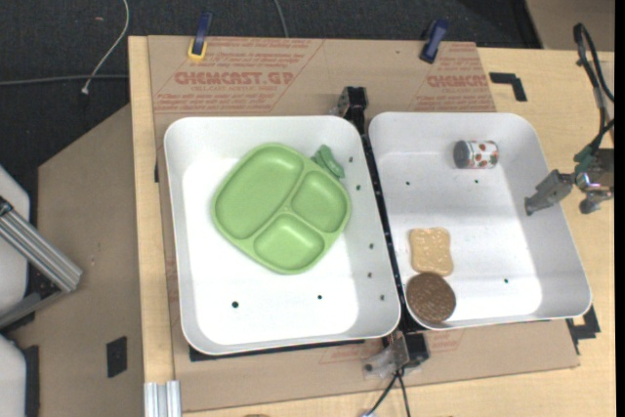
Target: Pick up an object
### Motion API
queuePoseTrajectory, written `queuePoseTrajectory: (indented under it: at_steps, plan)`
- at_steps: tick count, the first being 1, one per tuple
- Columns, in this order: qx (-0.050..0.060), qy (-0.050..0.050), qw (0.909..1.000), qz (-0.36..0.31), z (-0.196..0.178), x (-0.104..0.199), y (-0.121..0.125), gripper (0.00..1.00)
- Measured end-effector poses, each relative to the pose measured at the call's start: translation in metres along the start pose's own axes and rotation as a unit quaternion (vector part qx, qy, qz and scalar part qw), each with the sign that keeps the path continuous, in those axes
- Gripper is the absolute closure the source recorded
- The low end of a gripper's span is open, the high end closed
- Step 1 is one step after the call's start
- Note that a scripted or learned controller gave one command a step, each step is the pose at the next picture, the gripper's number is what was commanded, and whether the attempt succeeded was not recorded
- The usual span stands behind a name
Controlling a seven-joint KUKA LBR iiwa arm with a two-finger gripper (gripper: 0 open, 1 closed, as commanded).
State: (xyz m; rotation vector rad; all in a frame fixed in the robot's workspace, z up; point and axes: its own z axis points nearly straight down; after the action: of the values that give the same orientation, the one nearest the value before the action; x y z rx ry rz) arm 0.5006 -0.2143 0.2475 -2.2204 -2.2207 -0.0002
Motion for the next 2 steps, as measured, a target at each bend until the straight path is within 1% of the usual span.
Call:
queuePoseTrajectory:
  at_steps: [1, 2]
  plan:
    - [0.001, 0.000, 1.0000, 0.000, 0.042, -0.004, 0.004, 0.00]
    - [0.003, 0.001, 1.0000, 0.000, 0.105, -0.004, 0.004, 0.00]
